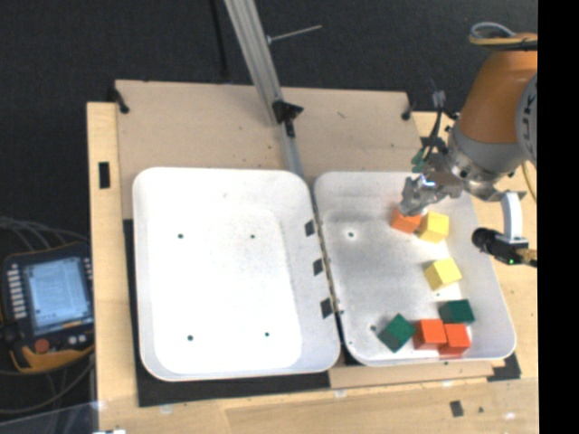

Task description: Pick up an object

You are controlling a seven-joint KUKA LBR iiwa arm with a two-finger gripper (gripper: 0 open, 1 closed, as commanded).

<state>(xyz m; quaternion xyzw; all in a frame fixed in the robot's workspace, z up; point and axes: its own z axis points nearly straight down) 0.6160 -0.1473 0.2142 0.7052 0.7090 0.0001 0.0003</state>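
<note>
My gripper (415, 199) hangs over the back of the right bin (362, 269), right above an orange block (406, 221) that its tip seems to touch. A yellow block (435, 226) lies against that orange block on the right. Further forward sits another yellow block (442, 272). Near the front edge lie two green blocks (395, 332) (457, 312) and two orange blocks (431, 333) (456, 337).
The left bin (226, 269) lies beside the right one, joined by clips along the shared edge. A metal pole (262, 61) rises slantwise behind the bins. A handheld control pad (50, 297) rests off the bench at the left.
</note>
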